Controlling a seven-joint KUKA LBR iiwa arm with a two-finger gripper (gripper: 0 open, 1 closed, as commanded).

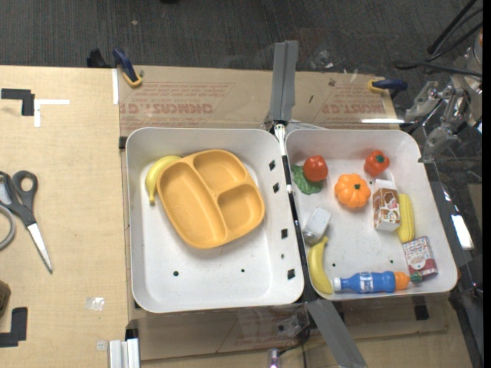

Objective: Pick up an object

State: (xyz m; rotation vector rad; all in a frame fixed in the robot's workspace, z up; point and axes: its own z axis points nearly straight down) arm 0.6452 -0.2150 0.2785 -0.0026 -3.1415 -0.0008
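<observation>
Grey and blurred metal at the right edge looks to be the claw (451, 112), hanging just outside the far right corner of the right bin (430, 205). I cannot tell whether it is open or shut, and nothing is seen in its hold.

The pickable things lie in that bin. A small red tomato (376, 162) is nearest the claw, with an orange pumpkin (353, 191) and a red fruit (315, 167) on a green leaf (304, 182) further left. A carton (386, 208) touches a yellow piece (406, 218). Along the near wall lie a red box (420, 257), a blue bottle (374, 283) and a banana (318, 267), with a pale block (316, 222) above it.

In the left bin (153, 282) a yellow divided plate (211, 196) rests against a second banana (157, 176). Scissors (27, 213) lie on the wooden surface (69, 159), far left.
</observation>
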